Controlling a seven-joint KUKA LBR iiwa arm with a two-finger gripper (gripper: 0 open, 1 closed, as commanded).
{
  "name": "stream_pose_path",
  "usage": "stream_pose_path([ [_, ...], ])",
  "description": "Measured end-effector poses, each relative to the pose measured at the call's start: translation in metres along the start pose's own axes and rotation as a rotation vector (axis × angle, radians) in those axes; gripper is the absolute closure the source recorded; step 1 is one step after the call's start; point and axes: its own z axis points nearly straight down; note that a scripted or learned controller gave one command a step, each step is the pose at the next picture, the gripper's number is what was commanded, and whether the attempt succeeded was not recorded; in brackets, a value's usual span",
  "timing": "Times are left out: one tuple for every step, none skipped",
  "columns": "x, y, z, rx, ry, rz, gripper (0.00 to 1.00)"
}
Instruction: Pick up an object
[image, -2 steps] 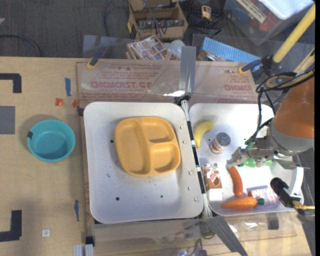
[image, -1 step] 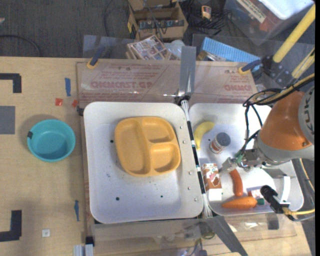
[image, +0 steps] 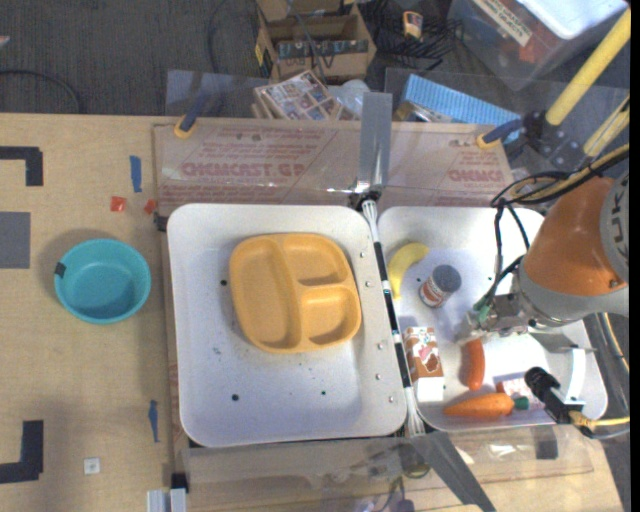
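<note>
1. Teal bowl (image: 102, 280) sits on the wooden bench (image: 60, 200), well left of both bins.
2. Blue tape strip (image: 135, 172) and small red scrap (image: 117, 204) lie on the bench above the bowl.
3. Black tape corner marks (image: 25, 163) at the bench's left edge, upper and lower.
4. Clear plastic sheet (image: 260, 165) with red lettering stands behind the bins.
5. Cardboard box (image: 312, 40) and cables on the floor beyond.

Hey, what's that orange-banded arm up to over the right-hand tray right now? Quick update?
Arm over right bin, pincer low among the items. Nothing seen held. Hot dog, carrot, small can close by. Yellow plate untouched, left bin.
</note>
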Motion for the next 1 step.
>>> stream_pose_path([
  [0.0441,0.0281,-0.0857,0.011,0.000,0.117,1.00],
])
